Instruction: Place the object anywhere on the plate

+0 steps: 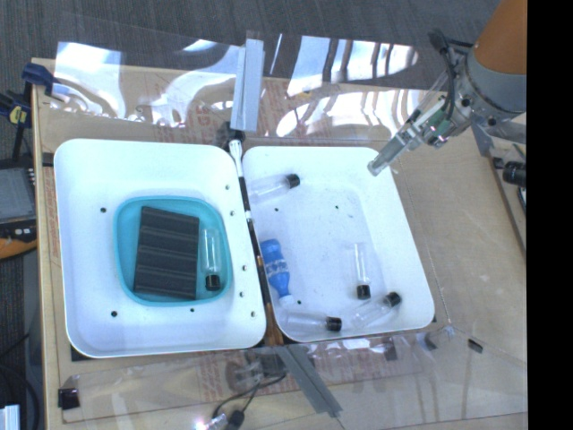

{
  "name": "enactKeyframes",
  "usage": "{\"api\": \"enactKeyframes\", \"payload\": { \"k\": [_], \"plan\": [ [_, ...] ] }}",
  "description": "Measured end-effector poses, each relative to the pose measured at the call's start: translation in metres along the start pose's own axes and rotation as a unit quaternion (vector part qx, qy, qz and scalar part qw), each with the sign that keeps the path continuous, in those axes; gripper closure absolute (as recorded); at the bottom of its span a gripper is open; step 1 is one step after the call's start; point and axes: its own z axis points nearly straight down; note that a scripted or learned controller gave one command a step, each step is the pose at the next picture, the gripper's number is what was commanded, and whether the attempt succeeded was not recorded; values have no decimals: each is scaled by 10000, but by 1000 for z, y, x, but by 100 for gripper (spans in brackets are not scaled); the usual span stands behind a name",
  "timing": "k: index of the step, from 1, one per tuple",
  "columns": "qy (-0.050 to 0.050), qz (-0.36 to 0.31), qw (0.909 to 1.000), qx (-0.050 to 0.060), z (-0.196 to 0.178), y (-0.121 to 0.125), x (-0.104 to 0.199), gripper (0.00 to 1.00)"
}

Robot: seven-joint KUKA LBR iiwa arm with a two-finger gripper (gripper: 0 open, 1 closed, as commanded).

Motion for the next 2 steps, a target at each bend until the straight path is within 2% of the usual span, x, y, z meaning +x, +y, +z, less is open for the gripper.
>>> {"api": "enactKeyframes", "payload": {
  "k": [1, 2],
  "plan": [
    [2, 261, 9997, -2, -88, 28, -20, 0],
    [3, 910, 9958, 24, -87, 26, -20, 0]
  ]
}}
